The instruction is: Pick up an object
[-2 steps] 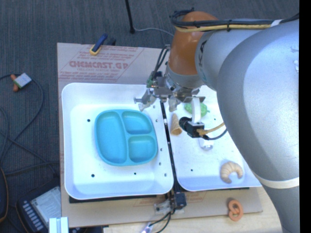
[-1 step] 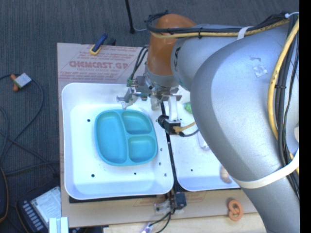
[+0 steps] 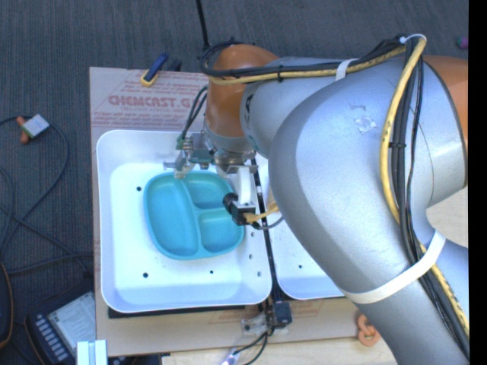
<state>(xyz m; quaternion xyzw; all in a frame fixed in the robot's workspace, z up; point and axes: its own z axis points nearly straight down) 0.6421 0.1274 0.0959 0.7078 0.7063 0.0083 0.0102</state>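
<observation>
A light blue plate [image 3: 183, 219] with three compartments lies flat in the left white bin [image 3: 125, 284], toward the bin's right half. My gripper [image 3: 199, 164] hangs under the orange wrist band, right over the plate's far edge. Its tips sit at or just above the plate's rim, and the wrist body hides how they stand. Nothing shows as held.
The grey arm covers most of the right bin [image 3: 304, 280]; a bare strip of it shows near the divider. Both bins rest on lettered cardboard [image 3: 144, 101] with a small blue and yellow tool [image 3: 154, 67] on its far edge. Cables and a small orange-grey item [image 3: 34, 126] lie on the dark floor.
</observation>
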